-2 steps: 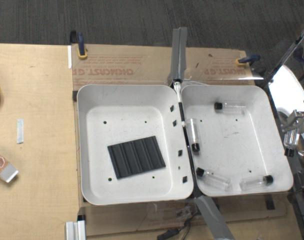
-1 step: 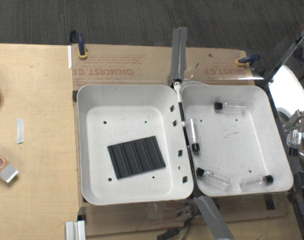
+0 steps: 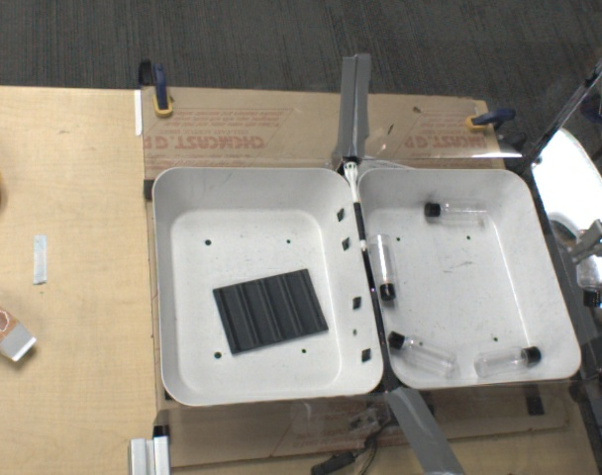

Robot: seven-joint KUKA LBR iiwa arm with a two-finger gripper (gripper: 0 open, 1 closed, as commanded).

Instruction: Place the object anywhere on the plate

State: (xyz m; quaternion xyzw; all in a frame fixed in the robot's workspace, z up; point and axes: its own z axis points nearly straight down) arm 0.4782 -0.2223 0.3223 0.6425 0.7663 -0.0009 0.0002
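Nearest the camera, a grey strut [image 3: 425, 438] runs out from under the junction of the two bins.

Left bin [image 3: 172, 265]: one dark ribbed plate [image 3: 271, 310] lies flat on the floor, slightly skewed, nearer the near wall. Nothing rests on it.

Right bin [image 3: 539, 255]: four clear tubes with black caps, all well apart from the plate.
- One tube [image 3: 451, 209] lies near the far wall.
- A second tube [image 3: 382, 265] lies along the left wall.
- A third tube [image 3: 418, 354] and a fourth tube [image 3: 504, 361] lie against the near wall.

Right edge: grey hardware, apparently the gripper [image 3: 590, 265], is cut off by the frame. It is clear of the tubes, and its state cannot be determined.

Bench, left side: a small wrapped block [image 3: 6, 330] and a grey strip [image 3: 40, 260].
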